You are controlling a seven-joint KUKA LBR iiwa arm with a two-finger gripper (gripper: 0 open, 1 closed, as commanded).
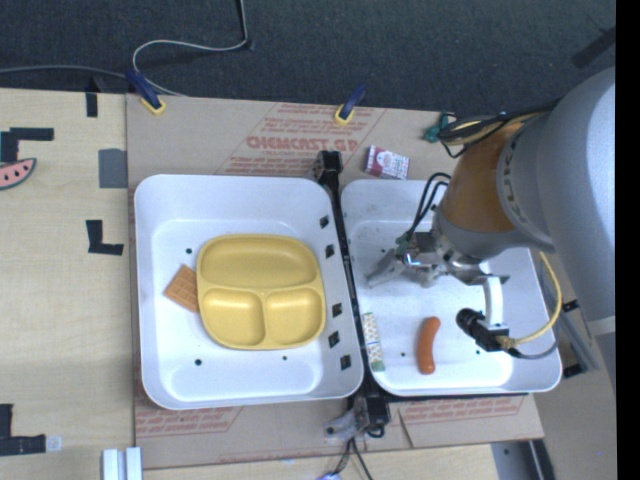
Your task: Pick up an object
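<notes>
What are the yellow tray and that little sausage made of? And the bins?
The yellow tray looks like moulded plastic: one even colour, soft sheen, rounded compartments. The sausage is probably a plastic or rubber toy; its orange-red skin is smooth and uniform, though it is too small to be sure. Both bins seem thin white plastic, with rounded, slightly glossy rims.

hidden: my arm (pixel 530 188) covers the right bin's (pixel 400 373) upper right corner; the yellow plate (pixel 262 290) overlaps part of the tan cracker (pixel 182 288) | cut off: my arm at the right edge; pink shape (pixel 12 172) on the counter (pixel 60 298) at the left edge | unclear: my jaws' spread, blurred; print on the small packet (pixel 385 162)
</notes>
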